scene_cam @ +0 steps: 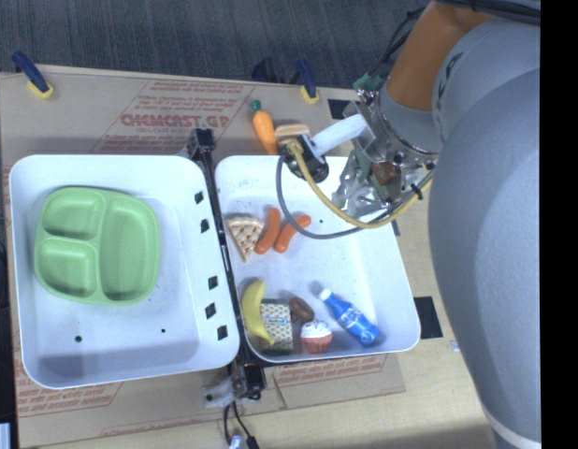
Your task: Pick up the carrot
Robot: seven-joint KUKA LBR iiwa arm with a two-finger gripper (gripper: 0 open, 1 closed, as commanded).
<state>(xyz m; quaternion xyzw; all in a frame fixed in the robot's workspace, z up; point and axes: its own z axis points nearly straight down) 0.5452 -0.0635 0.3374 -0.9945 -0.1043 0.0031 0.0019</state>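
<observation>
The carrot [264, 131] sits outside the right bin [401, 288] by its far rim, so a grab could easily clip that rim.

Lab test cell, not a home: my bench [130, 110] is brown board stamped w/ maker's print, held by blue clamps [34, 74]; two white bins [27, 279] joined by black clips; toy food, green divided plate [98, 245]; loose cabling on my wrist.

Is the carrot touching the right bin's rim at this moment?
Cannot tell. In the camera view the carrot lies on the cardboard just behind the right bin, its lower end meeting the rim line; contact or overlap is unclear.
</observation>
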